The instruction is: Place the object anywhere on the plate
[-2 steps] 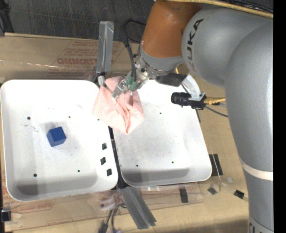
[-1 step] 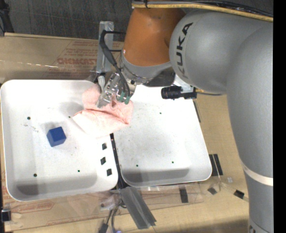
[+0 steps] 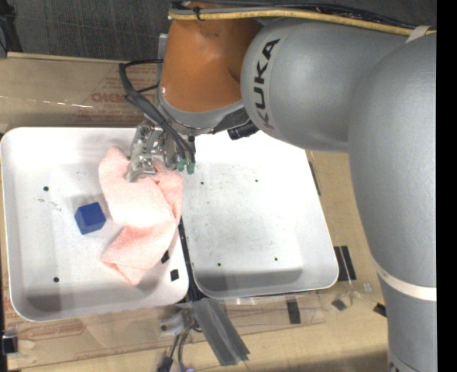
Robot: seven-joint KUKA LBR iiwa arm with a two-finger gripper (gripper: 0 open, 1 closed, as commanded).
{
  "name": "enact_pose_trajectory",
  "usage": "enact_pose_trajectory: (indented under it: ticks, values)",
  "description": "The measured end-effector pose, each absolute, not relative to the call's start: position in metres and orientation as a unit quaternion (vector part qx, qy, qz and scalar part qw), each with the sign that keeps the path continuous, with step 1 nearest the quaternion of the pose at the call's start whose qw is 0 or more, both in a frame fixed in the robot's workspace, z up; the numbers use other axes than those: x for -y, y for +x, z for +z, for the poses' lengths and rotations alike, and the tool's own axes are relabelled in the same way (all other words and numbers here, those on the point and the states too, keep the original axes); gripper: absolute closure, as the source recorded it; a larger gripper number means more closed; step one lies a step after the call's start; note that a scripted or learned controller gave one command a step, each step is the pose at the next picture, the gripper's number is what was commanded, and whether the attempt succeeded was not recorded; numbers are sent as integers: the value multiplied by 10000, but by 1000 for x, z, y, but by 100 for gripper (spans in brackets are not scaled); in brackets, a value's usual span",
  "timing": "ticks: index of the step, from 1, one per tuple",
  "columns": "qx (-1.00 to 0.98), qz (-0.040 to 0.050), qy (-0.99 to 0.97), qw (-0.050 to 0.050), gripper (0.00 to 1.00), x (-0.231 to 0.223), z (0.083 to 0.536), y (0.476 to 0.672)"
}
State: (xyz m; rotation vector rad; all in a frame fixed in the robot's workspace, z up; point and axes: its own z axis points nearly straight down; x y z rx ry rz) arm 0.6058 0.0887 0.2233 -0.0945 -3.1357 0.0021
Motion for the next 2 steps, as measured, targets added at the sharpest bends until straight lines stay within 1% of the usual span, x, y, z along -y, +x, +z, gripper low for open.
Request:
enact_pose_trajectory:
  ticks: [1,2]
  values:
    - [10000,4,31,7,100,-140,227,598]
    - [10000,4,30,6,0,-140,227,598]
